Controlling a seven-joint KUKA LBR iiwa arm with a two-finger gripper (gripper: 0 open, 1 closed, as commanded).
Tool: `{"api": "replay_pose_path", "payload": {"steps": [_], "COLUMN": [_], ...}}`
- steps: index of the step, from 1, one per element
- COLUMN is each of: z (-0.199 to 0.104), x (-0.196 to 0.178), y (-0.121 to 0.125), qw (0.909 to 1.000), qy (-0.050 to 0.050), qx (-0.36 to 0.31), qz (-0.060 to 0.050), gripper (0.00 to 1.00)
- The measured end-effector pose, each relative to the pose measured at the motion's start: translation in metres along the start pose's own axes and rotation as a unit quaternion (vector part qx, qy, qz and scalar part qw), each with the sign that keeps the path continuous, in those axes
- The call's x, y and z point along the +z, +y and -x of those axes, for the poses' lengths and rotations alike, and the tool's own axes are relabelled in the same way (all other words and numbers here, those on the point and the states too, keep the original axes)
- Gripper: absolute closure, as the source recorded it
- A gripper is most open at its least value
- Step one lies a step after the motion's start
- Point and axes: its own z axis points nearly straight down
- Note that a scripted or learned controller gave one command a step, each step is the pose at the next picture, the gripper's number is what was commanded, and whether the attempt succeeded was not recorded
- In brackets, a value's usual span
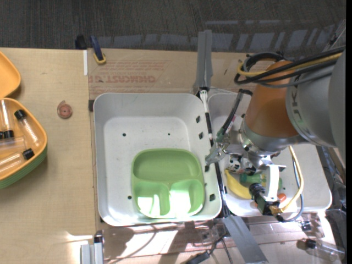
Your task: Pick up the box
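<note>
A grey KUKA arm [286,109] is reaching down into the right bin [316,202], its gripper [254,172] hanging just above a yellow banana [237,187] and a clutter of small items the wrist is largely hiding. Whether the jaws are parted or clenched cannot be told from this angle, and no box is identifiable; it is probably lying under the wrist. The left bin [110,147] is holding a green divided tray [168,183]. Judging by this, the pick is not yet secured.
</note>
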Motion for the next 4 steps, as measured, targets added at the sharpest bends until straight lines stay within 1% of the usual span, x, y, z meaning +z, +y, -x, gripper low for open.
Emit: {"api": "replay_pose_path", "payload": {"steps": [1,2,3,4], "z": [0.061,-0.003,0.081,-0.005], "x": [0.000,0.000,-0.016,0.000], "y": [0.018,-0.010,0.069,0.016], "qw": [1.0000,0.9999,0.9964,0.9998], "qy": [0.000,0.000,-0.001,0.000], "qx": [0.008,0.012,0.085,-0.021], "qz": [0.001,-0.001,0.000,-0.001], "gripper": [0.00,0.00,0.00,0.00]}}
